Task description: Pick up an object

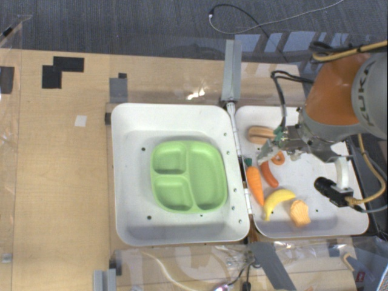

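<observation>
- You see two white bins side by side on the desk (54,180). The left bin (130,132) holds a green plate (189,176) with three sections.
- The right bin (345,223) holds the toy food. All of it sits in the left half of that bin.
- A tan bun (260,133) lies near the top of the right bin, up by the far wall.
- An orange carrot (255,185) lies close to the wall between the two bins. It points down toward you.
- A red sausage (269,176) lies just beside the carrot, on its right, tilted.
- A yellow banana (276,200) curves just below the sausage. Its lower end sits near the tip of the carrot.
- An orange chunk (299,213) that looks like a piece of bread or fruit sits right next to the banana, on its right.
- A small red ring shape (277,158) sits just under the gripper (274,147).
- The arm (339,102) comes in from the right. Its orange band hangs over the top right corner of the right bin.
- The gripper is low over the right bin, between the bun and the sausage. It is too small and blurry here, so you cannot tell how it stands, or whether it has anything.
- Black and yellow cables (339,193) hang from the arm over the right side of the bin.
</observation>
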Tool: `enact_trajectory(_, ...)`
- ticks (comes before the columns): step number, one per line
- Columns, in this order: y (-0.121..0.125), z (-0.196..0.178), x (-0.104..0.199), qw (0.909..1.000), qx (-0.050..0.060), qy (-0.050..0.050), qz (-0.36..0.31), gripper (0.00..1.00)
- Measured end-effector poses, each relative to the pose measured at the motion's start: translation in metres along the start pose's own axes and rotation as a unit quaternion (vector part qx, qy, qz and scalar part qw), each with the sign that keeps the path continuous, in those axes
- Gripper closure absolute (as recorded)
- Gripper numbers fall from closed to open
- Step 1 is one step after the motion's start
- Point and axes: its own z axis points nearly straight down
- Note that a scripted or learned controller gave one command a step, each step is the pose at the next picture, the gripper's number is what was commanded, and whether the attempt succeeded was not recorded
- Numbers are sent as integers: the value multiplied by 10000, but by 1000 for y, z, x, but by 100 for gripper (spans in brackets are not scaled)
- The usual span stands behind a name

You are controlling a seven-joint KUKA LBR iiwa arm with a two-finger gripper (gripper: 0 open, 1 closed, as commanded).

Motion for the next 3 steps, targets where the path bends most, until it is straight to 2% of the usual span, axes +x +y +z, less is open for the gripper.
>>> enact_trajectory(1, 19, 94, -44, 9970, -60, -3, 771, 0)
enact_trajectory(2, 37, 52, -65, 9850, -17, -3, 1725, 0)
enact_trajectory(3, -6, 94, -35, 9784, -51, 1, 2065, 0)
